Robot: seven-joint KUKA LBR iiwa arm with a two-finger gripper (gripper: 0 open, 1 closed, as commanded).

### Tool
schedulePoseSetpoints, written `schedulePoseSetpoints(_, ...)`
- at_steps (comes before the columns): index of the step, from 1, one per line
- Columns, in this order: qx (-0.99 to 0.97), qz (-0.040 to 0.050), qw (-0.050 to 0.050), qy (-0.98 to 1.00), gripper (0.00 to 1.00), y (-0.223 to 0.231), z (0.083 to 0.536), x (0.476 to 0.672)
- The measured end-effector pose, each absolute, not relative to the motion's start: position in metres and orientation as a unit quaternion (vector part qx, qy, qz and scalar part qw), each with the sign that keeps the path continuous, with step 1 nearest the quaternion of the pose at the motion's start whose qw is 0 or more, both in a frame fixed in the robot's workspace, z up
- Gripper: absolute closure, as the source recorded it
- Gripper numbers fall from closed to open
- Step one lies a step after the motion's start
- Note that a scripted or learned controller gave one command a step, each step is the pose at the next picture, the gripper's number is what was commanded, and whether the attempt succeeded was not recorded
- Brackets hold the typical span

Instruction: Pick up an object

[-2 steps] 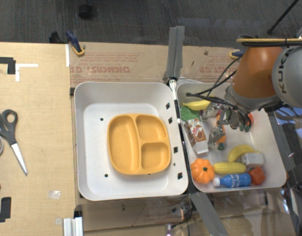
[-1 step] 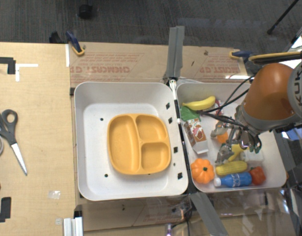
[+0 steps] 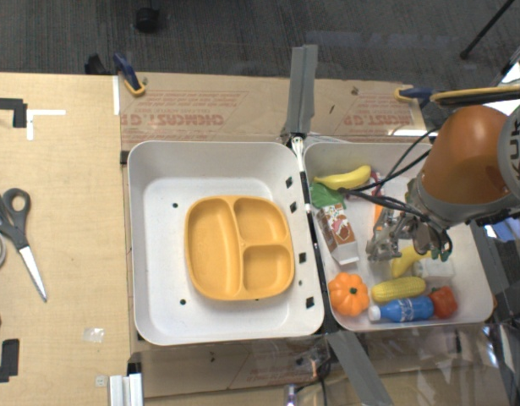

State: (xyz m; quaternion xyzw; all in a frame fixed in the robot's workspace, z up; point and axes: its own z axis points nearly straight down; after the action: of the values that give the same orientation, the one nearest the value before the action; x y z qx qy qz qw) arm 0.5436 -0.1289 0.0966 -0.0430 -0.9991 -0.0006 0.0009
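Objects for picking lie crowded in the right bin (image 3: 462, 155): a banana (image 3: 344, 178) at the top, a small carton (image 3: 338, 231) below it, an orange pumpkin (image 3: 348, 294) at the bottom left, a yellow corn cob (image 3: 398, 289), a blue bottle (image 3: 403, 310) along the lower wall, and a red piece (image 3: 444, 302) at its right end. I see the tool (image 3: 402, 242) down among them in the middle of that bin, just above the corn cob, with a yellow piece (image 3: 403, 263) right under it. I cannot tell how wide it stands or whether it has hold of anything. The left bin (image 3: 150, 244) holds a yellow divided plate (image 3: 239, 247). Scissors (image 3: 19, 235) lie well apart on the surface (image 3: 57, 311) at far left.
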Motion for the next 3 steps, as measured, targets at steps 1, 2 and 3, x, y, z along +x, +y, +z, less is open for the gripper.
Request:
schedulePoseSetpoints(1,-0.201,0.0003,-0.001,-0.980,1.00,-0.127,0.091,0.612)
schedulePoseSetpoints(2,-0.105,0.0020,-0.013,-0.994,1.00,-0.182,0.097,0.489)
schedulePoseSetpoints(3,-0.104,0.0021,-0.015,-0.994,0.00,-0.182,0.097,0.490)
